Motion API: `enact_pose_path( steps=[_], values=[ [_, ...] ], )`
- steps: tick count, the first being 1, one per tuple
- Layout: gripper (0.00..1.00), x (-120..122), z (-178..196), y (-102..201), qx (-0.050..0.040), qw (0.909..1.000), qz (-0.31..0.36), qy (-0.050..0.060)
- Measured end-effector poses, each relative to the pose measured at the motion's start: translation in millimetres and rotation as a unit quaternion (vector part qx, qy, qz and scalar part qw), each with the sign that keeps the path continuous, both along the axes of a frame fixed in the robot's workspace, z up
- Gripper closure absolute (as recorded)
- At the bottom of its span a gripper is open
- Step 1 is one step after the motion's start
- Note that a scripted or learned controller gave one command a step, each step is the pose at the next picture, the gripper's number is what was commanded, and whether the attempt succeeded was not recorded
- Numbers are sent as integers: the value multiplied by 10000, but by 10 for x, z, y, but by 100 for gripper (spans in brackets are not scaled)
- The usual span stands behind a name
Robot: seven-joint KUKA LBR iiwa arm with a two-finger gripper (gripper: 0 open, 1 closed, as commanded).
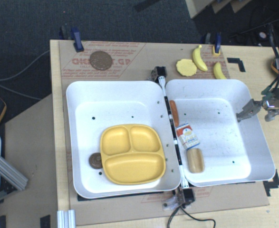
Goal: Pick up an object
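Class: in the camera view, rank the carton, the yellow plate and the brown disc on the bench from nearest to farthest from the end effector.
From the end effector:
1. Carton, right bin, by the divider.
2. Yellow plate, left bin.
3. Brown disc, bench's far left corner.

Dark blue-grey carpet floor (pixel 58 8) — black cables (pixel 15 70) trailing — around a pale wooden bench (pixel 129 51).

At the right edge we see the gripper (pixel 260 109), grey metal with a dull, tapered finger (pixel 247 110) and thin dark cables above it; a small orange patch, perhaps the wrist band, sits higher.
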State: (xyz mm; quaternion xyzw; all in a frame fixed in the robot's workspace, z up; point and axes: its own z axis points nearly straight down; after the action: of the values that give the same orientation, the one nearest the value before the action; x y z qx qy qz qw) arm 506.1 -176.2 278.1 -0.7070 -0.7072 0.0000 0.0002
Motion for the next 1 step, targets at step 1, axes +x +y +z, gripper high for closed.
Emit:
enact_pose_path(
  steps=[1],
  values=[
    [0,8,-1396,856,36,10000,32,75]
  ],
)
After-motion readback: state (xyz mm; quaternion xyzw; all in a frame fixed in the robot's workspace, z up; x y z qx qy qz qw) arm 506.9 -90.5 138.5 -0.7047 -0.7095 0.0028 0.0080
